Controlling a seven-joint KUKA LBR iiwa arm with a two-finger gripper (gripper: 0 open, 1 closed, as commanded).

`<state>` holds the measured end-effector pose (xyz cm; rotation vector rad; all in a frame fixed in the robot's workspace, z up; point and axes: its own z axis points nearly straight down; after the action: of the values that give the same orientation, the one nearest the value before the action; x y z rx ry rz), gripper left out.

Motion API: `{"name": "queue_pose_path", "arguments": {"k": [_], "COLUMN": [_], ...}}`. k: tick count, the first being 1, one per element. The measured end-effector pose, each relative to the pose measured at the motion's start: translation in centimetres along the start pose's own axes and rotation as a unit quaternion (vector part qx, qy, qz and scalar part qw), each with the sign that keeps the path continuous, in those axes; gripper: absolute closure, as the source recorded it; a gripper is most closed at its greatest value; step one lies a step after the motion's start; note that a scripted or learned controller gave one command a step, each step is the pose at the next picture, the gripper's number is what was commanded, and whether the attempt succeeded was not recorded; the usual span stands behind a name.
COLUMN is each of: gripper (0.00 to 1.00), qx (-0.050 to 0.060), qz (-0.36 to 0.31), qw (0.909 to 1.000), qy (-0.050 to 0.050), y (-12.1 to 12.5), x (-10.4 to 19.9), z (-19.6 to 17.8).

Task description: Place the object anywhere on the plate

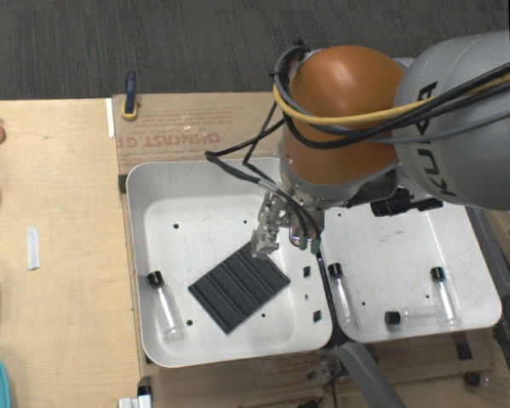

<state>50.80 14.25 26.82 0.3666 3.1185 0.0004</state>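
I count two white bins on the surface: the left bin (146, 247) and the right bin (472, 281). One dark ribbed plate (239, 287) lies flat and askew in the left bin. I see four clear tubes with black caps: one in the left bin (162, 304), three in the right bin (338, 290) (441, 293) (414, 318). My pincer (265, 237) hangs just above the plate's upper corner; I cannot tell whether it is released or clenched, nor whether it carries anything.
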Motion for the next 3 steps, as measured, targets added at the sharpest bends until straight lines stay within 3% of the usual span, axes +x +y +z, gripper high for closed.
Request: {"name": "queue_pose_path", "arguments": {"k": [1, 3], "gripper": [1.00, 1.00], "qx": [0.000, -0.001], "qz": [-0.047, -0.043], "qw": [0.9989, 0.9991], "qy": [0.000, -0.003], "y": [0.8, 0.8], "x": [-1.3, -1.6], "z": [-3.3, -5.0]}}
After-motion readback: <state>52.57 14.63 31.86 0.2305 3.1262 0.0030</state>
